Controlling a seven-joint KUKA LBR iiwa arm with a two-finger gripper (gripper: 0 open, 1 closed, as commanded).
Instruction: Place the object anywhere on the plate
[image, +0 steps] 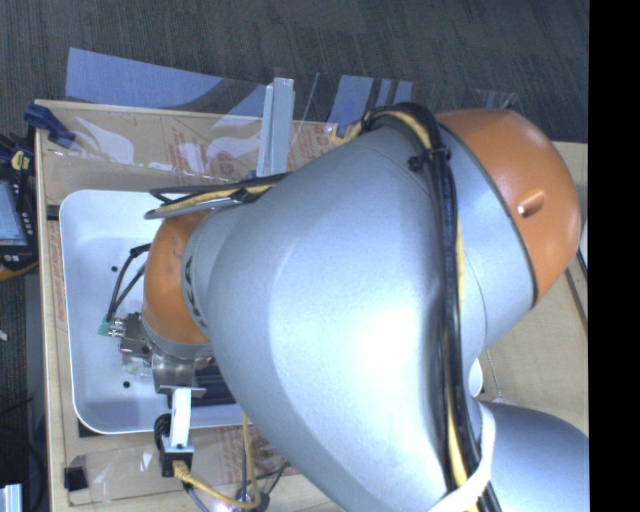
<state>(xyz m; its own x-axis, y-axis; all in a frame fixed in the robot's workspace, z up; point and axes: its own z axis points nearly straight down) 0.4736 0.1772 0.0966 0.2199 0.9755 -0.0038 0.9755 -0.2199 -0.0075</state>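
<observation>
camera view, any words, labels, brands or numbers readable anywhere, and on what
None can be read.
Reddish printing on the clear sheets behind the white bin: too blurred to read.
Device at the left edge: screen too small to read.
Arm: no label seen.

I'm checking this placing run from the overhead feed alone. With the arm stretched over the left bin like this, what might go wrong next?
1. The arm covers most of the white bin, so neither plate nor object can be checked; a miss could pass unnoticed.
2. The wrist end sits low near the bin's front wall; moving further that way may strike it.
3. Loose cables beside the wrist could snag.
</observation>
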